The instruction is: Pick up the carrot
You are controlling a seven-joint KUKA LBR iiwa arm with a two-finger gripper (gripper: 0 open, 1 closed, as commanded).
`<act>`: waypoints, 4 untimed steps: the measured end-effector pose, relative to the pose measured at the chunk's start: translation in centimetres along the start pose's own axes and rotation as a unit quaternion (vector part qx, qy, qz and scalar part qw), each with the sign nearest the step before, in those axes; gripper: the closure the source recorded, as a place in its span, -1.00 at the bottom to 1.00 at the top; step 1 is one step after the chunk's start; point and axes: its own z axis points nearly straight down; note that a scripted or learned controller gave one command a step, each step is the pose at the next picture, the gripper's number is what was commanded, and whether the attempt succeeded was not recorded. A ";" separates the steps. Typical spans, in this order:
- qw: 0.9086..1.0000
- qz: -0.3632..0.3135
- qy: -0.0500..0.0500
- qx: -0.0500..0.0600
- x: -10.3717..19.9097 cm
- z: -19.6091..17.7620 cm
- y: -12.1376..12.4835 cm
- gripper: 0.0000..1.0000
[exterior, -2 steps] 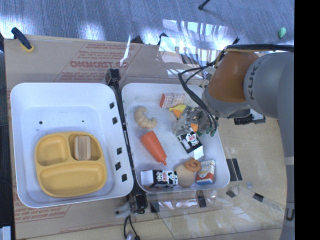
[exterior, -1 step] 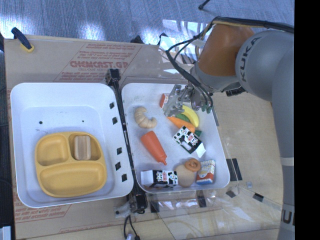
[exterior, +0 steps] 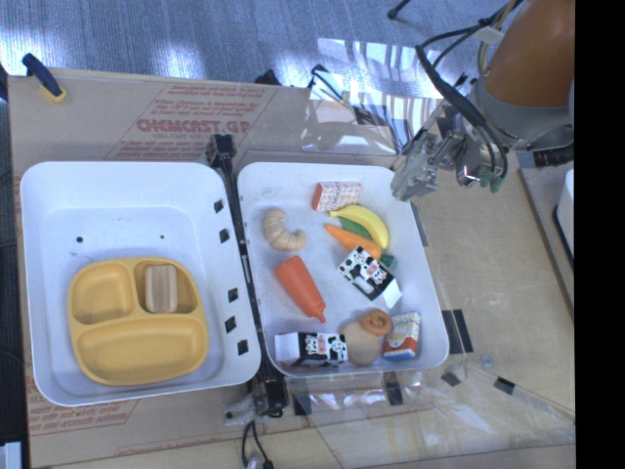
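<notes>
I see the carrot lying in the right bin, toward its far right part, orange with a green tip pointing at the bin's right wall. It lies just under the banana, touching it, and just above the black-and-white cow-print carton. An orange-and-white carton sits beyond the banana near the far wall. To the carrot's left is a croissant, and nearer me an orange bottle lies at a slant. Along the near wall are a second cow-print carton, a brown round thing and a small can.

The gripper hangs over the right bin's far right corner, well apart from the carrot and holding nothing; I cannot tell how its fingers are set.

The left bin holds a yellow tray with a tan block in its upper right compartment. Both bins rest on the bench.
</notes>
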 end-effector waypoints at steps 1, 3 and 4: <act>0.996 0.083 0.009 -0.001 2.5 0.8 3.3 1.00; 1.000 0.013 0.008 -0.002 7.2 20.5 8.9 1.00; 1.000 0.013 0.009 -0.002 7.3 20.5 8.8 -1.00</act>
